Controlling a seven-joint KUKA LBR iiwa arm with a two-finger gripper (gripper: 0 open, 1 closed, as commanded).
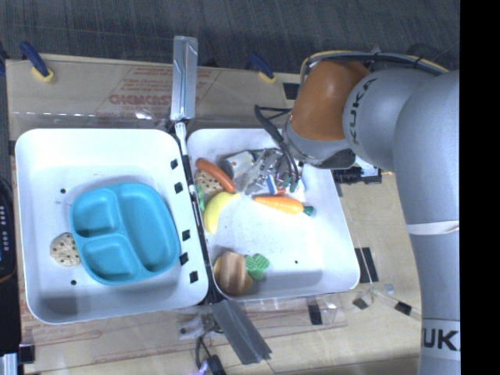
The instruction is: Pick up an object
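My gripper reaches down into the back of the right bin, its metal fingers just above a carrot with a green tip. Left of the fingers a sausage lies at a slant, with a cookie under it. A yellow banana curves along the divider below them. At the bin's front sit a round wooden piece and a small green toy. I see nothing between the fingers.
The left bin holds a blue divided plate and a cookie at its left side. A metal bar rises behind the divider between the bins. The arm's orange band hangs over the right bin's back edge.
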